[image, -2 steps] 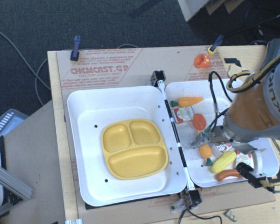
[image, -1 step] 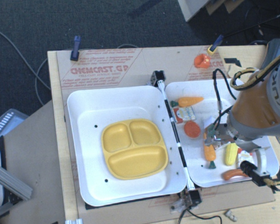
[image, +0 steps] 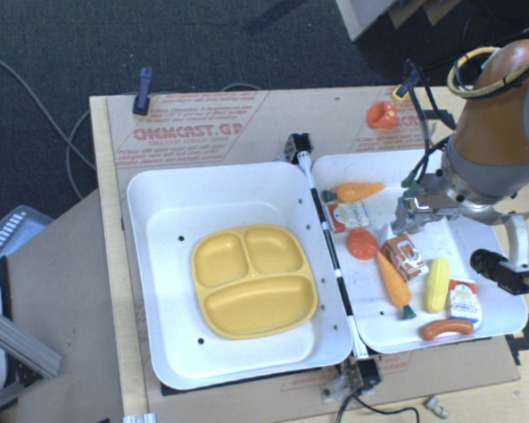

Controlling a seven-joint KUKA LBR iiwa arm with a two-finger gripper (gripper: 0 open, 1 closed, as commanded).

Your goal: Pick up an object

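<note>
Hovering over the right bin (image: 513, 325), pincer (image: 408, 213) grip impossible to tell. Sitting just below it, crowded: brown packet (image: 404, 257), carrot (image: 393, 282), red disc (image: 362, 243). Risking a glancing grab, nudging neighbours, pinching nothing.

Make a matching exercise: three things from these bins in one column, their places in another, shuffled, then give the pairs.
1. yellow divided plate
2. corn cob
3. sausage

A. near front edge of right bin
B. middle of left bin
C. right bin, just right of the lower carrot

Pairs: 1-B, 2-C, 3-A
</note>
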